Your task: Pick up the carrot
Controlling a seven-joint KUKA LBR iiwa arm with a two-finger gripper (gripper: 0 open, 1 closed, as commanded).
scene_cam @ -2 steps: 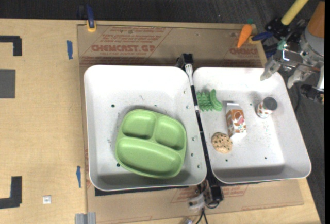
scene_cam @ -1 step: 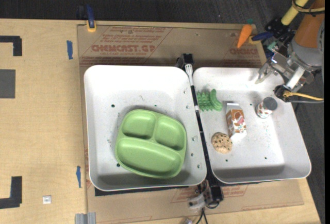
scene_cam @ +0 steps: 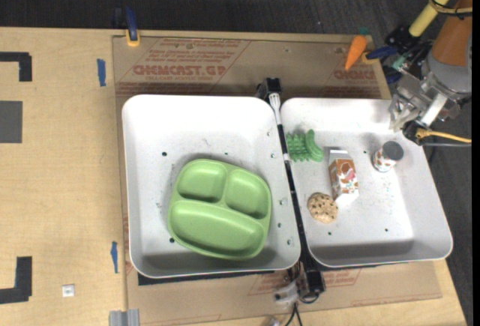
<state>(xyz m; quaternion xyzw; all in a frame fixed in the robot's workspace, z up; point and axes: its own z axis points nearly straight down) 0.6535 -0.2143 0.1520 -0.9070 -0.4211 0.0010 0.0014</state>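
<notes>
I am viewing the green sectioned plastic tray (scene_cam: 220,207) lying nearest in the left bin. The small orange plastic carrot (scene_cam: 355,53) is lying outside both bins, behind the right white bin (scene_cam: 420,223); judged light, rigid, slick, so I am targeting its thick middle. Gripper (scene_cam: 409,111) opening: cannot tell

Robotics lab: taped bench (scene_cam: 60,167), white bins (scene_cam: 142,167).

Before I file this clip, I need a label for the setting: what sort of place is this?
Most likely a robotics lab bench, not a kitchen. Two white bins sit clamped together on a cardboard sheet, a grey arm reaches in, and the food is toy-like: a carrot, a cookie, a green divided plate.
</notes>
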